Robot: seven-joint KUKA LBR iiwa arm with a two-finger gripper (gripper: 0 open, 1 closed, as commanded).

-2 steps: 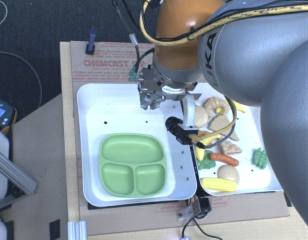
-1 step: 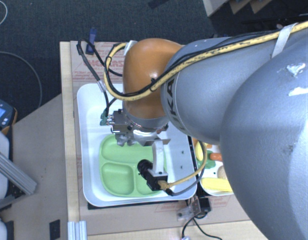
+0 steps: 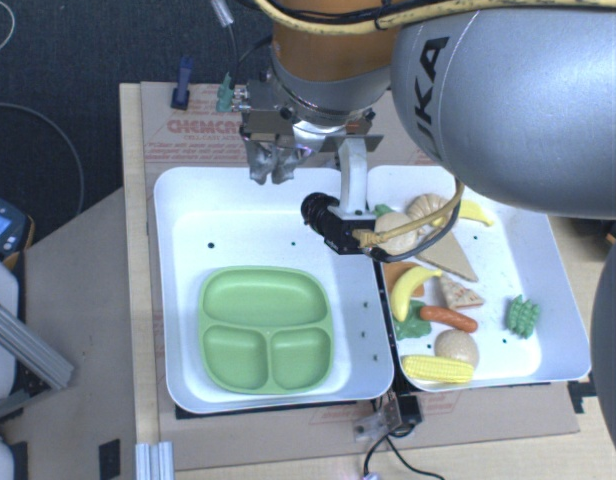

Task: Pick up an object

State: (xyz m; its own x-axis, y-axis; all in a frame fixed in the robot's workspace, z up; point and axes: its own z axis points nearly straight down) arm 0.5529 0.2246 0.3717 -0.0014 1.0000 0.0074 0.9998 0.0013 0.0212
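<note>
My gripper (image 3: 272, 171) hangs over the back rim of the left bin (image 3: 188, 218), its two fingers close together with nothing seen between them. The right bin (image 3: 548, 268) holds several toy foods: a yellow banana (image 3: 411, 288), a corn cob (image 3: 438, 369), a red-orange sausage (image 3: 450, 318), a tan wedge (image 3: 451, 258), a beige egg shape (image 3: 456, 346), a green bumpy piece (image 3: 523, 315) and a second small banana (image 3: 476, 212). All of them lie right of the gripper, apart from it.
A green divided plate (image 3: 266, 328) lies in the front half of the left bin. A black cable fitting (image 3: 326, 220) with a yellow cord hangs over the wall between the bins. The arm's large grey body (image 3: 508, 78) covers the back right.
</note>
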